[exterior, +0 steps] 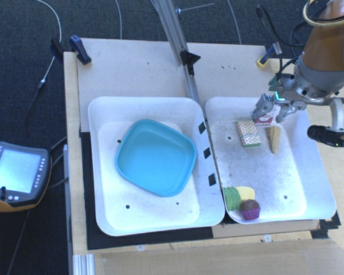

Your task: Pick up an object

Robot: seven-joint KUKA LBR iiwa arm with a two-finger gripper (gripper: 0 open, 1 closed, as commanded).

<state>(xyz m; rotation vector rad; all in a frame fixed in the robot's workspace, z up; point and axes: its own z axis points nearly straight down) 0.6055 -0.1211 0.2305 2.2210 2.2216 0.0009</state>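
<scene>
1. Presently, the end effector (273,109) is seen at the far edge of the right-hand shallow white bin (309,188), directly over a small red-and-white object (266,118); whether it is released, clenched or grasping that object cannot be told, since the wrist hides the contact.
2. The candidate things are all found in this right bin: a speckled cream rectangular block (249,133) and a tan cone-shaped piece (273,139) lie just beside the red-and-white object, while a yellow and green corn-like toy (238,195) and a small purple round toy (250,209) rest together at the near left corner.
3. For the step in hand, a straight vertical descent would be advised, so that the block and the cone nearby are not nudged.
4. A hold should be confirmed only once the object is seen lifted clear of the bin floor, as the bin wall close behind may deflect the grasp.
5. The left-hand white bin (103,211) is occupied by a light blue, rounded-square plastic plate (156,156).
6. Both bins are carried on a pale table (132,67), crossed by a grey metal rod (172,22).
7. A teach pendant with a lit screen (16,173) lies on dark carpet (23,39) with cables.
</scene>
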